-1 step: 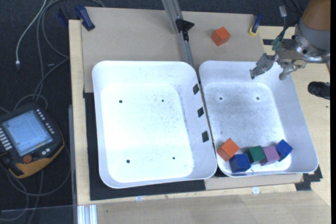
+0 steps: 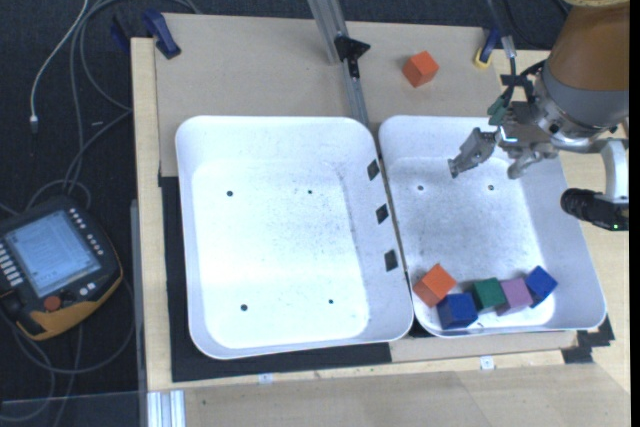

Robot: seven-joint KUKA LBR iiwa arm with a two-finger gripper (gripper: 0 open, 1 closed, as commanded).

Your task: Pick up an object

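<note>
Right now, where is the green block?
The green block sits in the right bin, along its near edge, between a dark blue block on the left and a pink block on the right.

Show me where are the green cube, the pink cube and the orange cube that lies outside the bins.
Green cube (image 2: 488, 294): camera view, on its top face.
Pink cube (image 2: 516, 293): camera view, on its top face.
Orange cube outside the bins (image 2: 421, 68): camera view, on its top face.
</note>
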